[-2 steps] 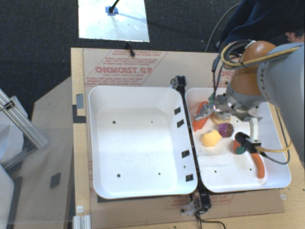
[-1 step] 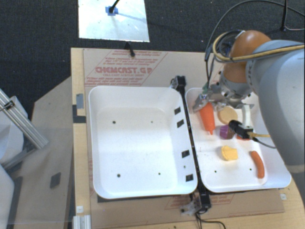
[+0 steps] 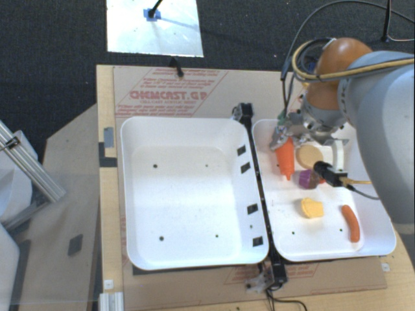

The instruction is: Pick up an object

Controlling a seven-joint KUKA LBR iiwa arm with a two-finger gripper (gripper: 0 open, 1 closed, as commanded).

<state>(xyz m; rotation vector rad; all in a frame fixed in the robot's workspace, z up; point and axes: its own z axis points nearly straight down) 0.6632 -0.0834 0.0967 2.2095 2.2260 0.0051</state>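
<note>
Arm (image 3: 382, 115): broad, smooth light grey casing with a rounded outline. Orange band (image 3: 337, 60): glossy, dome-shaped, set above the wrist, with a second orange section just beneath it. Wrist (image 3: 319, 118): darker grey metal ring, ribbed in look. Cables (image 3: 324, 15): several thin black and yellow lines looping in arcs over the orange band and down its side. Claw (image 3: 285, 138): small grey metal assembly with greenish fittings; fine detail blurred.

Left bin open, right bin crowded at the back

The left bin (image 3: 188, 193) offers free passage; in the right bin (image 3: 373, 241), the arm (image 3: 363, 89) overhangs the carrot (image 3: 285, 159), tan disc (image 3: 310, 155) and purple piece (image 3: 307, 179), while yellow piece (image 3: 312, 207) and sausage (image 3: 351, 222) lie apart in front
</note>
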